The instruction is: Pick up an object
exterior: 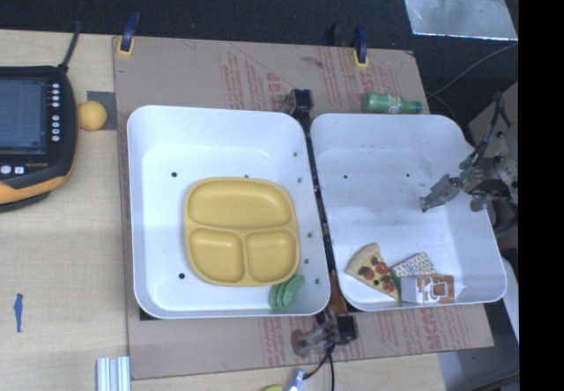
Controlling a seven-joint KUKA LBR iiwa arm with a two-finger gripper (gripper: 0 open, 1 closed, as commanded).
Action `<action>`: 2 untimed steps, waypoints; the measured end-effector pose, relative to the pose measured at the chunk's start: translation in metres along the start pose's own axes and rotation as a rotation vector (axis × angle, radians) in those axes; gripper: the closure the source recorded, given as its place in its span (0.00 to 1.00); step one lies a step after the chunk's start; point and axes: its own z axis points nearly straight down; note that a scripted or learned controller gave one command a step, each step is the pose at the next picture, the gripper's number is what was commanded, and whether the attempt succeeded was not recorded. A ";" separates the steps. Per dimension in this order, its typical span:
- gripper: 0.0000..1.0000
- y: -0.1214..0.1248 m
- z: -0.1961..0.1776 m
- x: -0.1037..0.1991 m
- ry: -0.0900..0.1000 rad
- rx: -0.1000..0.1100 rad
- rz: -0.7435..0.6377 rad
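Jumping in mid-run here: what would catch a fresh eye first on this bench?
The yellow divided tray lying in the left bin stands out most, with a small green item by its lower right corner. In the right bin, a toy pizza slice and a small carton sit along the near edge, while the gripper is over its right side.
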 end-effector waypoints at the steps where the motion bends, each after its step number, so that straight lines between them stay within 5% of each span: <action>1: 1.00 0.000 -0.010 0.000 0.001 0.002 -0.003; 2: 1.00 0.014 -0.031 0.070 0.002 0.000 0.000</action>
